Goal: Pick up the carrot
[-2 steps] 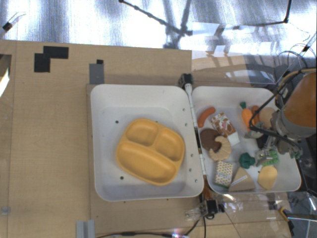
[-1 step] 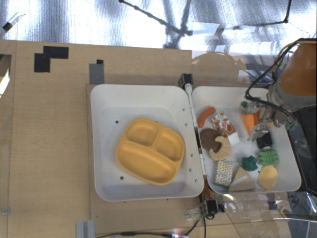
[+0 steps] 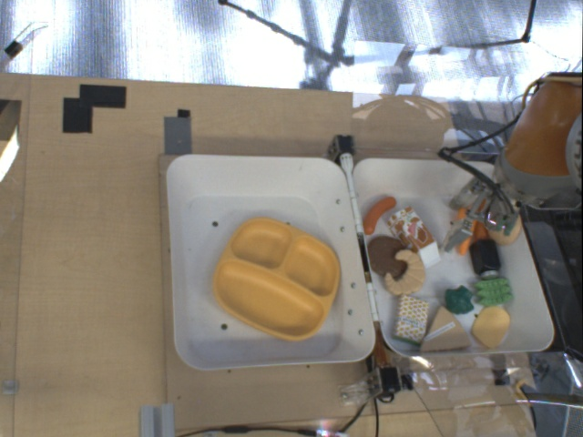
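The carrot [image 3: 470, 232] shows as a small orange piece in the upper right part of the right bin [image 3: 537, 335], mostly covered by the gripper. My gripper [image 3: 475, 226] is low over it, coming in from the right under the orange-banded wrist [image 3: 542, 139]. Its metal fingers [image 3: 455, 238] stand apart on either side of the carrot, so it is open. How much of the carrot lies under the gripper is hidden.
The right bin also holds a red sausage [image 3: 378, 214], a patterned packet [image 3: 410, 228], a brown and tan pastry [image 3: 397, 262], a black item [image 3: 484, 255], green pieces [image 3: 492, 291], a yellow fruit [image 3: 491, 327] and a wedge [image 3: 444, 333]. A yellow divided plate [image 3: 276, 276] lies in the left bin [image 3: 191, 244].
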{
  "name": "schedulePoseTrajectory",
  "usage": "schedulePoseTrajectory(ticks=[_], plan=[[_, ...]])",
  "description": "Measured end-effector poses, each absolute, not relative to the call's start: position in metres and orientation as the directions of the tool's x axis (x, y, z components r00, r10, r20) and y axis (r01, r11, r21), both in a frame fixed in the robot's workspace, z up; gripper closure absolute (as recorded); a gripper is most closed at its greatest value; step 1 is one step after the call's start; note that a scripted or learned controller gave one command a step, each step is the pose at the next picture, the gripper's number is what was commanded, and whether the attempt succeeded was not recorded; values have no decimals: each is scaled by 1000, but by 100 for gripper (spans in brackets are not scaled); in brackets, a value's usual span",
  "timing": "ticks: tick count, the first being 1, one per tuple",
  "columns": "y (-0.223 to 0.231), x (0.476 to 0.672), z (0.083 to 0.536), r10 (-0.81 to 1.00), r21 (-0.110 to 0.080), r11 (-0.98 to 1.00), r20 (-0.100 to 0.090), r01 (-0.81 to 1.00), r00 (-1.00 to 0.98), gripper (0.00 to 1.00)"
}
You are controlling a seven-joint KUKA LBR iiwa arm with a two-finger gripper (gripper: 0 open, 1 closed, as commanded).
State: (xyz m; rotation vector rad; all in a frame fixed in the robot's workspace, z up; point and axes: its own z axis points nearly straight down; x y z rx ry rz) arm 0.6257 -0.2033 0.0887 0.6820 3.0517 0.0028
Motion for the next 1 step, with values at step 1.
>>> schedulePoseTrajectory(ticks=[1], plan=[[-203, 630, 104, 419, 7, 908, -29, 419, -907, 100]])
